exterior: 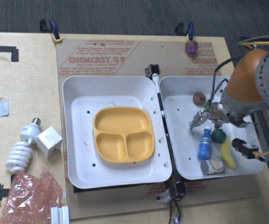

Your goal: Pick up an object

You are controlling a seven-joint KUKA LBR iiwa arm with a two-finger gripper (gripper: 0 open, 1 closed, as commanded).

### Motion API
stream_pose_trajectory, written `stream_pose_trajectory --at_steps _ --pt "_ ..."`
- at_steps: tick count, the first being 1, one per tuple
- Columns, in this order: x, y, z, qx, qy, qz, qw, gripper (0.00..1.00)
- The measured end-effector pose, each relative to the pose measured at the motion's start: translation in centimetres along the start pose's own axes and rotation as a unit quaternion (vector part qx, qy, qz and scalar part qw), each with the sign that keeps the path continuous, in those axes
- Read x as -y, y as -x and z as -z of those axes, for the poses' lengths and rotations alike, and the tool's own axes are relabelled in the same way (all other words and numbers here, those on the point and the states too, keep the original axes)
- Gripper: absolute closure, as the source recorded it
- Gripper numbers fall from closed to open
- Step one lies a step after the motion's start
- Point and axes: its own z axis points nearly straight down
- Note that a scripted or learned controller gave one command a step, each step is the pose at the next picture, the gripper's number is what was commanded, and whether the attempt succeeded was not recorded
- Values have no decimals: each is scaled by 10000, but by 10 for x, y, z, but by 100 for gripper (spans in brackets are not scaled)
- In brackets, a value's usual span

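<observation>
Camera view from above: gripper (197, 121) down inside the right bin (181, 146), fingers spread a little, nothing between them as far as can be made out. Hanging over bare white floor, toward that bin's middle.

Just below and to the right of the fingertips: blue bottle (204, 145), upright-ish, close but not touching. Right beside that, a dark green round thing (218, 136), tucked under the wrist. Further right, a yellow banana (227, 154) lying along the bin's right side. Below the bottle, a small can (212, 166) on its side, hard against the bin's near rim. Above the fingers, a brownish round object (199, 98), a little apart.

Open floor mostly to the left of the fingers, running to the bin's left wall. Past that wall, touching edge to edge, the left bin (78, 125) with a yellow divided tray (123, 134) sitting in its middle, bare white margin all around the tray.

Far left, well off on the bench: light bulb (21, 149), small white box (50, 141), crumpled pink plastic (29, 197).
</observation>
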Motion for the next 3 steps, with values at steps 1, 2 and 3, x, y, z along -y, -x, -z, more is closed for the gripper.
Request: stream_pose_trajectory --at_steps 1,2,3 --pt "72 -35 0 -3 -3 -3 10000 0" --pt "70 -35 10 -1 10 -9 10000 100" --pt "90 -99 100 -1 4 8 10000 100"
